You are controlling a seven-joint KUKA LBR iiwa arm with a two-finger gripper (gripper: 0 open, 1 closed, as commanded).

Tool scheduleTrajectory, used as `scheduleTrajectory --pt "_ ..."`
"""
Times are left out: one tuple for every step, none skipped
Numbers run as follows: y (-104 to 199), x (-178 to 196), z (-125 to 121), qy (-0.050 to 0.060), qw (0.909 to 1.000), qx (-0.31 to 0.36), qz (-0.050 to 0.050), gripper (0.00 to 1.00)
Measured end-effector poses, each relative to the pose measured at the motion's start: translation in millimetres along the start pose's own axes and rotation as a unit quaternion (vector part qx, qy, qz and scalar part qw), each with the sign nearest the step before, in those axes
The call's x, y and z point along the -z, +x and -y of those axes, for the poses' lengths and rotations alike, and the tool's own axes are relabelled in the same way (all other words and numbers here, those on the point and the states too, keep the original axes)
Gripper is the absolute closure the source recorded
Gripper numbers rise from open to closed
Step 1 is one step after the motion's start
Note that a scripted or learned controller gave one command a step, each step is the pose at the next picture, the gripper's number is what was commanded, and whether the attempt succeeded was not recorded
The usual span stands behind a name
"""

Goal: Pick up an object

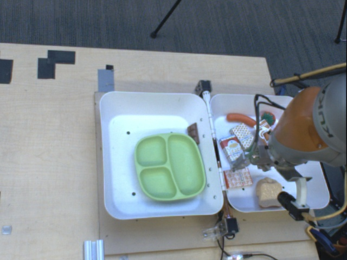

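Tan bread-like lump (268, 192) lies nearest in the right bin (320, 198); the gripper (252, 161) hovers over packets (234, 148), its state impossible to tell.

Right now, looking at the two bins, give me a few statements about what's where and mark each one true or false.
1. The green divided plate lies in the left bin. True.
2. The plate has five compartments. False: it has three.
3. The orange carrot-like piece lies in the right bin. True.
4. The arm reaches over the left bin. False: it is over the right bin.
5. The bread-like piece sits on the plate. False: it lies in the right bin, near its front edge.
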State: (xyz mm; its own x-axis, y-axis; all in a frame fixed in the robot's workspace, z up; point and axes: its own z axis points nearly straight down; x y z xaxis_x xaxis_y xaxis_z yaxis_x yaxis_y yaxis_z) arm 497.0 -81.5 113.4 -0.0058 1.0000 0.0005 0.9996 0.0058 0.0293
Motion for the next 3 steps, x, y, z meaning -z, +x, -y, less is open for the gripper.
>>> scheduleTrajectory --pt "0.0 -23.0 4.4 0.005 1.0 -0.002 0.0 0.0" --pt "-1.7 -10.3 1.6 0.001 1.0 -0.001 0.002 1.0" --pt "-1.7 -10.5 1.8 0.001 1.0 -0.001 0.002 0.0"
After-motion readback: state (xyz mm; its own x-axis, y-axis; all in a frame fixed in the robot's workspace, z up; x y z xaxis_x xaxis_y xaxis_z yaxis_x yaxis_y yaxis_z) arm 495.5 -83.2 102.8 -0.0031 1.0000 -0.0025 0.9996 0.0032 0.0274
